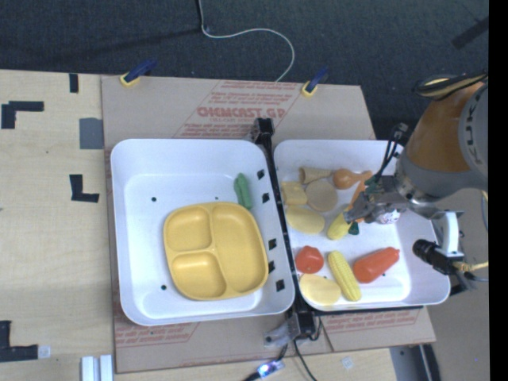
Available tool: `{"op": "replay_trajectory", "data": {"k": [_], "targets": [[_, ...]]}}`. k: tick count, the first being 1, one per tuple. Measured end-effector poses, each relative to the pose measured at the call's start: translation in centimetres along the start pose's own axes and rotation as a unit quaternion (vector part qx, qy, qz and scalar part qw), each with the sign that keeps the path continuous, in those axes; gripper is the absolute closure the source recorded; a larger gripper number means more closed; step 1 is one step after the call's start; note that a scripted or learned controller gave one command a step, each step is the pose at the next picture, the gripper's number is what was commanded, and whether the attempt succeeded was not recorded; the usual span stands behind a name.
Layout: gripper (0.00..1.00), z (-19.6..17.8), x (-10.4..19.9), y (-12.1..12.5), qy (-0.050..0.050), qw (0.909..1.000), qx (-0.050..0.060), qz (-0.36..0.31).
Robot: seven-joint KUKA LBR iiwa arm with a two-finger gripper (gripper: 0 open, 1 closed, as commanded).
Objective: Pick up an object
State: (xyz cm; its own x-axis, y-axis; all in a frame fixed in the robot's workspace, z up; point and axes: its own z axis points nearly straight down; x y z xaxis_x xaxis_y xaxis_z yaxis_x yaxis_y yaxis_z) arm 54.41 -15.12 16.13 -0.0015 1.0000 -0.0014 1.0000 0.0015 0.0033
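The toy food lies in the right bin [413, 292], and we take that bin as our landmark: a small yellow piece [338, 228] sits near its middle, touching or just beside the claw [361, 209], which hangs low over the same spot. We cannot tell whether the claw is open, closed or gripping anything, since its tips are lost against the clutter. Toward the bin's front edge lie a corn cob [344, 275], a red-orange pepper [375, 264], a tomato [309, 259] and a pale yellow slice [319, 290]. Toward its back edge sit a beige disc [321, 195] and an orange piece [346, 178]. Left of the right bin stands the left bin [131, 173], holding a yellow divided plate [215, 249] and a green pod [243, 190]. Behind both bins, red print on the cardboard sheet [238, 105] is too blurred for us to read with certainty.
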Motion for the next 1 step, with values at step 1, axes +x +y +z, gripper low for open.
{"op": "replay_trajectory", "data": {"k": [1], "targets": [[1.0,-5.11,-0.97,-0.3,0.0,1.0,0.0,0.001]]}}
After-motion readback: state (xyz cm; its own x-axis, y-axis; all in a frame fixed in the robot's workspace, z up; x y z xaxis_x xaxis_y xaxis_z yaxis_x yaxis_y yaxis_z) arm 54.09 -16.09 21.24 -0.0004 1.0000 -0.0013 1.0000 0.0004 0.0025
